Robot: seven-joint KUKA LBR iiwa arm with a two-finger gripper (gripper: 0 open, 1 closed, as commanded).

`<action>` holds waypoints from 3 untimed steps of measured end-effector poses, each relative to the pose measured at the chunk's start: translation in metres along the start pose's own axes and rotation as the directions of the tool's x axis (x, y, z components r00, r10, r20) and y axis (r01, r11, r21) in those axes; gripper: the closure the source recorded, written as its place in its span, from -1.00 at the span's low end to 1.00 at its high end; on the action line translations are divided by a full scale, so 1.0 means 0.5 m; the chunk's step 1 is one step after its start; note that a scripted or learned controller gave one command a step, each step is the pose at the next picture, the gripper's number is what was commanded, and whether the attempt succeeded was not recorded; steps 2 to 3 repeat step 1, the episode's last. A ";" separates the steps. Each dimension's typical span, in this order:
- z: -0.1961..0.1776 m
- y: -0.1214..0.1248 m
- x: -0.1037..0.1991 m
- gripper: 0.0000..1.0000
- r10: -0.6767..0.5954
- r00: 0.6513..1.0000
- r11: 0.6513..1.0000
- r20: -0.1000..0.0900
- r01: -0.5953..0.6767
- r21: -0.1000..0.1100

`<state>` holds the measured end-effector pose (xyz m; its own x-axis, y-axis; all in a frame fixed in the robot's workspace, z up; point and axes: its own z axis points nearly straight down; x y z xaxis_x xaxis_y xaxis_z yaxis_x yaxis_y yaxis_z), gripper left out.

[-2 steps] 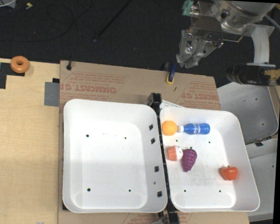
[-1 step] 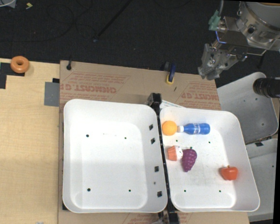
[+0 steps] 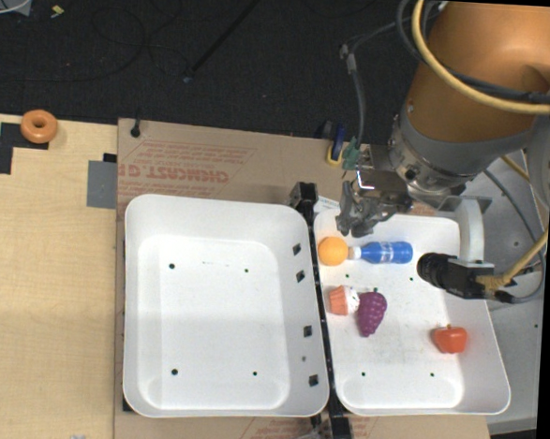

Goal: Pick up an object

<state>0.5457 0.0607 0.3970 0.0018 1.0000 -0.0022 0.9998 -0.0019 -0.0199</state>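
Note:
The right bin (image 3: 470, 392) holds an orange ball (image 3: 332, 251) by its left wall, with a blue bottle (image 3: 382, 252) lying on its side right of the ball. Nearer the front lie a small orange-and-white piece (image 3: 342, 301), a purple grape bunch (image 3: 371, 312) and a red toy (image 3: 450, 340). My gripper (image 3: 356, 225) hangs from the orange-banded wrist just above and between the ball and the bottle. I see nothing between its fingers, and their spread is unclear.
The left bin (image 3: 160, 253) sits beside it, joined by black clips (image 3: 305, 195) along the shared wall. A black cylinder (image 3: 452, 273) juts in at the right bin's right side. An orange ring (image 3: 39, 126) lies on the wooden bench far left.

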 end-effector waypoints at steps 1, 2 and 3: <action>0.075 -0.025 -0.072 1.00 0.002 1.000 1.000 0.000 -0.002 -0.011; 0.075 -0.025 -0.072 1.00 0.002 1.000 1.000 0.000 -0.002 -0.011; 0.075 -0.025 -0.072 1.00 0.002 1.000 1.000 0.000 -0.002 -0.011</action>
